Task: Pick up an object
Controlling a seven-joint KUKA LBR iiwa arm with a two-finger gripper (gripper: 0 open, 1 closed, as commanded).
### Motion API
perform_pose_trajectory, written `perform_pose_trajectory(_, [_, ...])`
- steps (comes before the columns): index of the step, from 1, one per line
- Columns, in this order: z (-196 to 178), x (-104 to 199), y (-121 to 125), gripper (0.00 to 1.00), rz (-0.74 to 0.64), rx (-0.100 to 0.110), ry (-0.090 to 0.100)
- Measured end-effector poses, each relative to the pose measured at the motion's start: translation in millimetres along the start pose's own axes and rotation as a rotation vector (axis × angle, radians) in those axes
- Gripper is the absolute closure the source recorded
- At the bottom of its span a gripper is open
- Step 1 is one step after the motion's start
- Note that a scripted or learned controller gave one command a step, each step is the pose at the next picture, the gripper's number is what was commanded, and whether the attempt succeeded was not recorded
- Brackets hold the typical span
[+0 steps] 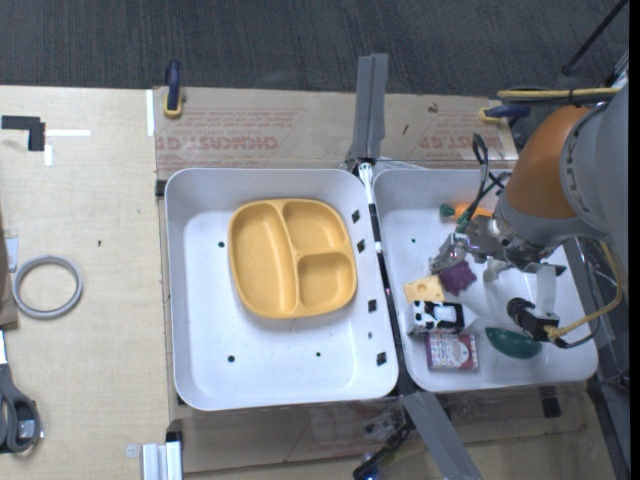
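We start at the tool [462, 256], which sits low in the right bin [400, 203], under the grey wrist and its orange band. We cannot tell from this slanted overhead view whether it is released or clenched, and nothing shows clearly as gripped.

Right at its tip lies a small purple object [460, 276], touching or nearly touching the metal; we judge this the likeliest target. It lies just below and a shade to the left of the tip, so the coming move looks like a short drop rather than a reach.

Just beyond, toward the bin's divider, sits a yellow cheese-like wedge [425, 289], and below that a black-and-white toy [436, 316]. Nearer the front wall lies a small reddish packet [452, 350], with a teal spoon-like piece [513, 342] to its right. An orange bit [464, 210] shows above the tool.

These things crowd close, so a descent drifting left could meet the wedge instead.

Further out, the left bin [190, 298] holds a yellow divided plate [293, 258], well apart from the arm. On the worktop [90, 218] lies a grey ring [45, 286].
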State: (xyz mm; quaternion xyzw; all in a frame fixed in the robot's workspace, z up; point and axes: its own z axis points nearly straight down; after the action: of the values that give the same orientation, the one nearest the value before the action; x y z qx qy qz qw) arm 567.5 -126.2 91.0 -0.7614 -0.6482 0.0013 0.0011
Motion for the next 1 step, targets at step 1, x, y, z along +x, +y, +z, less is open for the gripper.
perform_pose_trajectory(1, [-100.1,47.4,-14.0,0.0,-0.032,-0.002,-0.001])
